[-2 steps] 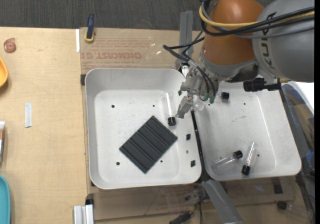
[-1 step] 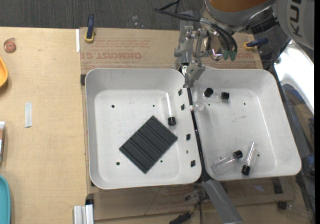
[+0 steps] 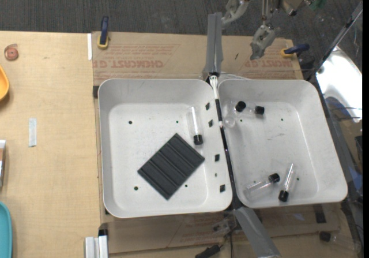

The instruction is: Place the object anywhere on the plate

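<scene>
Two shallow white bins sit side by side on the bench, the left bin (image 3: 109, 153) and the right bin (image 3: 323, 135) meeting along a central seam. In the left bin a dark ribbed plate (image 3: 171, 166) lies flat, turned at a diagonal, toward the near middle of the floor. Just beyond its far right corner lies one clear vial (image 3: 195, 126) with a black cap, the cap end pointing near (it is apart from the plate, though close).

The right bin holds four more capped vials, as far as can be counted: two at the far left, one (image 3: 233, 107) beside the seam and another (image 3: 258, 110) just to its right, and two at the near side, one (image 3: 263, 184) lying across and one (image 3: 286, 183) slanting toward the near rim.

The gripper (image 3: 249, 23) hangs above the cardboard beyond the far edge of the right bin, well clear of both bins, its two fingers spread apart with nothing between them.
</scene>
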Motion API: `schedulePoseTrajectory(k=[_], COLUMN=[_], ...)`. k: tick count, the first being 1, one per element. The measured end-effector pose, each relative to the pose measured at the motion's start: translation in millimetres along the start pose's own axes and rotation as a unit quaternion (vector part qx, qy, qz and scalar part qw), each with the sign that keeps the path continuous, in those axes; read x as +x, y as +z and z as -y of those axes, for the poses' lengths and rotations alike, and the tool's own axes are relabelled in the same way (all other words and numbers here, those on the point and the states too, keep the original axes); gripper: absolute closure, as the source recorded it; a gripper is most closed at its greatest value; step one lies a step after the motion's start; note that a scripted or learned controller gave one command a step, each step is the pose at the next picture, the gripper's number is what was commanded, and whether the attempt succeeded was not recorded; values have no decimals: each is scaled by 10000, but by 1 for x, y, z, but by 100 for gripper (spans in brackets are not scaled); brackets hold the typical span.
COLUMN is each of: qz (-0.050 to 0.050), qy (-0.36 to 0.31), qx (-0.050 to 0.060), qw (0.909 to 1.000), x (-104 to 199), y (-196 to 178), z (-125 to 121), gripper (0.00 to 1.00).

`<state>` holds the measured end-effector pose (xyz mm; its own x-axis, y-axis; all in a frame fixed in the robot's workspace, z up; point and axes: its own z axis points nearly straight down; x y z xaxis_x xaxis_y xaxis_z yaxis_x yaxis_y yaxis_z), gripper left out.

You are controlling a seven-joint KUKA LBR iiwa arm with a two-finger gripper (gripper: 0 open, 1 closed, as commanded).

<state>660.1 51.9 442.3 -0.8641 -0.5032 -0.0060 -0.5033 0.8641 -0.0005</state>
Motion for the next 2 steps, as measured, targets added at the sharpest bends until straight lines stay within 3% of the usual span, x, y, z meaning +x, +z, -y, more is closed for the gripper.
schedulePoseTrajectory(k=[1, 2], qz=[20, -12], qy=[36, -1466], qx=[-3, -12], qw=[10000, 9892], x=[0, -31], y=[-9, 7], z=[3, -54], gripper=[100, 100])
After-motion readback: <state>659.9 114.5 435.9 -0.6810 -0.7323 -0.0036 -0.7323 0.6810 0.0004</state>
